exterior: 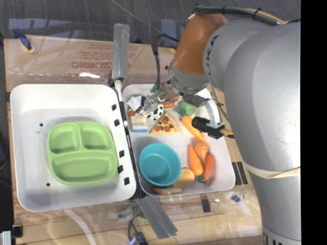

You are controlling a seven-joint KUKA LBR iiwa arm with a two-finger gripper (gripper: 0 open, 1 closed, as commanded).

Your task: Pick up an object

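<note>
The gripper (156, 102) hangs low over the toys at the right bin's (225, 160) far left corner, near the pizza slice (164, 125); its spread cannot be told. Descend vertically, centred on one item.

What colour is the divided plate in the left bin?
The divided plate is light green, seen clearly in the camera view.
</note>
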